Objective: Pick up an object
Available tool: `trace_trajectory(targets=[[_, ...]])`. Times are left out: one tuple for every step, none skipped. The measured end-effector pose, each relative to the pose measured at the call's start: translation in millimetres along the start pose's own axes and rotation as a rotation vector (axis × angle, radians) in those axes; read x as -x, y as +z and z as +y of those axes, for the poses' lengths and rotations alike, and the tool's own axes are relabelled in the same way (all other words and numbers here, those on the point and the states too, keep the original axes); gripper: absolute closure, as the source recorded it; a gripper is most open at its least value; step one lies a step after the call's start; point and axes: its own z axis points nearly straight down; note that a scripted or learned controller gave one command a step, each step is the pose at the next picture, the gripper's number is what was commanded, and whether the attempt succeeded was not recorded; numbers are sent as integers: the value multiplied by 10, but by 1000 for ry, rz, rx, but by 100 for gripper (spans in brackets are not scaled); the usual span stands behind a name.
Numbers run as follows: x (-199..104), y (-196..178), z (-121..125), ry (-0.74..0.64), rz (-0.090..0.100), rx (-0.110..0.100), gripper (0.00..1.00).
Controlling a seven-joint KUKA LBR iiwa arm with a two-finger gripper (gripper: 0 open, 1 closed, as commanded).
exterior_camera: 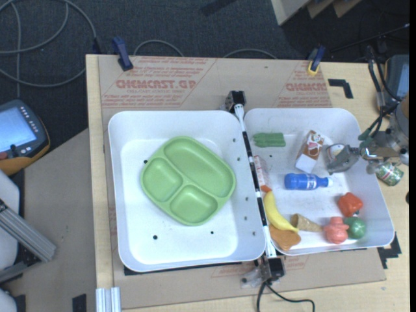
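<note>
The right bin (364, 125) holds several small things. Among them are a green block (268, 140), a small brown-and-white carton (312, 145), a blue bottle (305, 182) lying on its side, a yellow banana (275, 212) and a red pepper (350, 203). My gripper (339, 156) reaches in over the bin's right side. It is just right of the carton and above the bottle's cap end. Nothing shows in its grasp.
A green divided plate (188, 181) lies in the left bin (130, 239). An ice-cream cone toy (305, 223), an orange piece (286, 238), a pink toy (336, 230) and a green ball (355, 227) crowd the right bin's front. A red tube (259, 171) lies by the divider.
</note>
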Motion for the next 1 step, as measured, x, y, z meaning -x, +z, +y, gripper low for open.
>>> trace_trajectory(targets=[[592,959,198,4,1,-7,0]])
